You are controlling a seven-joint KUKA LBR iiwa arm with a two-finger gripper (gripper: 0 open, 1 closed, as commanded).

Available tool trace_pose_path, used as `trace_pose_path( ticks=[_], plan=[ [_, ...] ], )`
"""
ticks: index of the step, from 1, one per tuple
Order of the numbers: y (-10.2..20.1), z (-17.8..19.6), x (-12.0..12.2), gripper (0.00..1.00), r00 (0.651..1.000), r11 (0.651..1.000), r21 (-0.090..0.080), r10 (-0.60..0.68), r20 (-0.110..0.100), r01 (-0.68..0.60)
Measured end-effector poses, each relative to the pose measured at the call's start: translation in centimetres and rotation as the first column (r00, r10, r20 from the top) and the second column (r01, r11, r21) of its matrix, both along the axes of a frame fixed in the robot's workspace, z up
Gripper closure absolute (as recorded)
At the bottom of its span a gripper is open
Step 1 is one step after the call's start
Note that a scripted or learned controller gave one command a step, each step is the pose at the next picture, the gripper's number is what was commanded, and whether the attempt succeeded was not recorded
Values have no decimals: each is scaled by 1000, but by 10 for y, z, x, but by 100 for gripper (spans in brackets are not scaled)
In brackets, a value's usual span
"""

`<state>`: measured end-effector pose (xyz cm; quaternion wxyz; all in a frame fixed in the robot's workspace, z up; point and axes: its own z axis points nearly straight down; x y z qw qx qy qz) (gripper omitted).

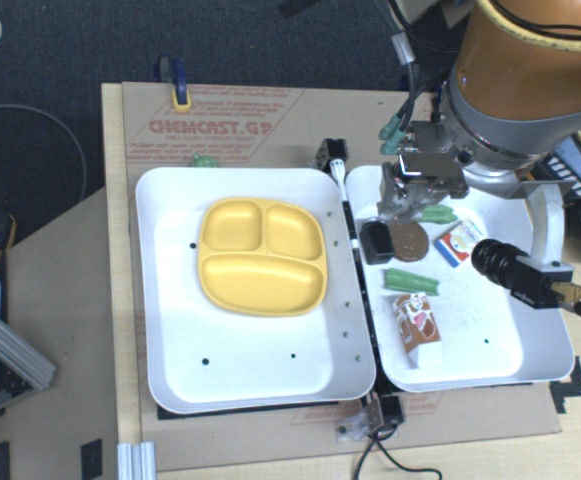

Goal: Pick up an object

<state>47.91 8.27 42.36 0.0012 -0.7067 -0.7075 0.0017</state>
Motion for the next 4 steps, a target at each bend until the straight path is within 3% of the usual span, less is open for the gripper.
trace_pose_path(
  ticks=[2, 3, 4],
  plan=[
    [0, 22, 1, 100, 1000, 1000, 0, 0, 8, 0],
    [-44, -3, 0, 100, 1000, 1000, 0, -6, 0, 6],
    [-27, -22, 15, 100, 1000, 1000, 0, 0, 0, 0]
  ],
)
